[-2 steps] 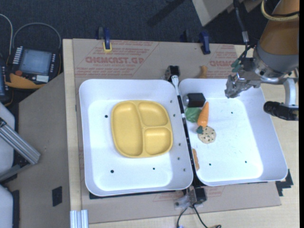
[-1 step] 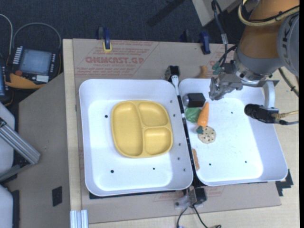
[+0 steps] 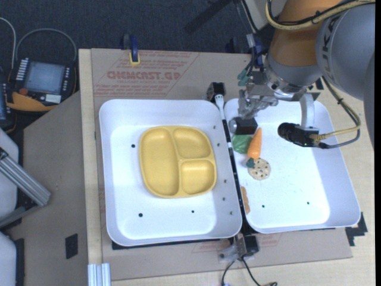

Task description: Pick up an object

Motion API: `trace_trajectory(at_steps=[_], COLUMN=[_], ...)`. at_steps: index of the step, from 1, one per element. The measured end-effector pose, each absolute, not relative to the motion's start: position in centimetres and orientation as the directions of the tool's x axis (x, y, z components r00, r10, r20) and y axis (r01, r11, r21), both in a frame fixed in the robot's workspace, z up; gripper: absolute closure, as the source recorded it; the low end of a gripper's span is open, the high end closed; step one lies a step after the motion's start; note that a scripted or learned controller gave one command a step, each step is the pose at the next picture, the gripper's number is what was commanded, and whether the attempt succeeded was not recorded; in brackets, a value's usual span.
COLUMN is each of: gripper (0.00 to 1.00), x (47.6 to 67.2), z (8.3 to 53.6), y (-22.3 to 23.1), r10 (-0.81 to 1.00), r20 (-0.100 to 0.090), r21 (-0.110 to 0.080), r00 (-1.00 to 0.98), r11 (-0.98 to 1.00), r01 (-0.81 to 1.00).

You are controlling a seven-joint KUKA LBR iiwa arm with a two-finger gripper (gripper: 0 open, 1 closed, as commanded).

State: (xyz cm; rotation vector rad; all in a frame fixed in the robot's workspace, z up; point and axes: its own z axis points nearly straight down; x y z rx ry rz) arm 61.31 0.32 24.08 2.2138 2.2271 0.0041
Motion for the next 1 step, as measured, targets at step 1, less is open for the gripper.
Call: trace_trajectory(at_steps=[1], gripper=[1.0], x=[61.63], z=[24.71], y=[5.48], r10=[1.0], r20=[0.002], r21=[0.003], r00=[-0.006], r11=[0.006], r01=[1.0])
